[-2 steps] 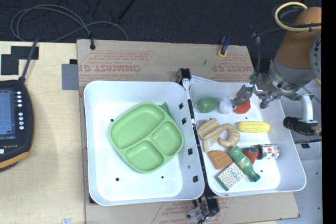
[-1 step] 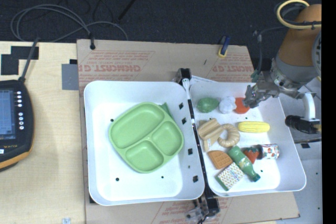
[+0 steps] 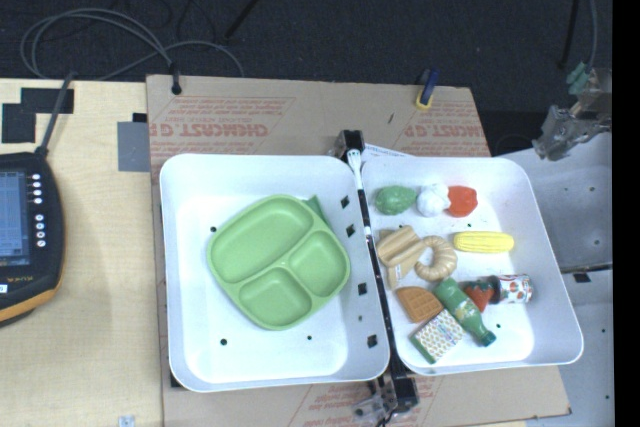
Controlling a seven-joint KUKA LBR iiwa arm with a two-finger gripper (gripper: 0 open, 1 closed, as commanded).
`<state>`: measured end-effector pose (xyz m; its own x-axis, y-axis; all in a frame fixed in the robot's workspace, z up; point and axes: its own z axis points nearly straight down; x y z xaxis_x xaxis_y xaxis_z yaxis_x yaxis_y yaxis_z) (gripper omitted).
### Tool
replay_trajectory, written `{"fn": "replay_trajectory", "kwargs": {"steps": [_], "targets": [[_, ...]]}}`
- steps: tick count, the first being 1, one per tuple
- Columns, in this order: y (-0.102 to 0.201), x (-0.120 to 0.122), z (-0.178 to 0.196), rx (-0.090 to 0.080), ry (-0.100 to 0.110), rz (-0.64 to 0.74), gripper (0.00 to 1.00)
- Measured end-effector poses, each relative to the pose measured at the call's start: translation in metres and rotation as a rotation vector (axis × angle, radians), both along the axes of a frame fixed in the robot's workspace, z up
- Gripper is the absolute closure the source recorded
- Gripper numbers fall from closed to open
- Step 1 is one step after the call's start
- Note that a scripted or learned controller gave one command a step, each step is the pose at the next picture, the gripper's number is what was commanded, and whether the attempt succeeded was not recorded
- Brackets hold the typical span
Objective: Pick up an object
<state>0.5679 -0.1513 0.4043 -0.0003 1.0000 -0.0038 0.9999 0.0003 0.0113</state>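
The camera view looks down at a slant on a brown cardboard-covered bench carrying two shallow white plastic bins side by side. The left white bin holds one large item, a light green three-compartment plastic tray, lying tilted across its middle. The right white bin holds a crowded cluster of small toy foods, any of which could serve as the object to pick up. From larger to smaller: a green toy bottle lies slantwise, touching a checkered green-and-white packet and a red-and-white toy can; a tan ring-shaped pretzel overlaps a pale bread roll; a yellow corn cob lies just beside them; a brown wedge-shaped biscuit sits below the pretzel; a round green vegetable, a white garlic-like lump and a red tomato-like piece line the far side. At the right edge, above and outside the bin, a grey metal part that is probably the gripper hangs well apart from every object; whether the claw is open or closed cannot be told. Judging from the layout, the main risk is crowding: fingers descending into the touching pieces may straddle two items, push one aside, or close on nothing. The rounded, smooth pieces may squirt out of a pinch, and items near the bin wall leave little room for a finger.
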Motion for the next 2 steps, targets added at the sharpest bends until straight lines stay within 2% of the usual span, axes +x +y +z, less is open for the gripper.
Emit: {"fn": "replay_trajectory", "kwargs": {"steps": [1, 2], "targets": [[0.052, 0.002, -0.115, 0.008, 0.027, 0.004, 1.00], [0.119, -0.018, 0.046, 0.004, 0.000, 0.005, 1.00]]}}
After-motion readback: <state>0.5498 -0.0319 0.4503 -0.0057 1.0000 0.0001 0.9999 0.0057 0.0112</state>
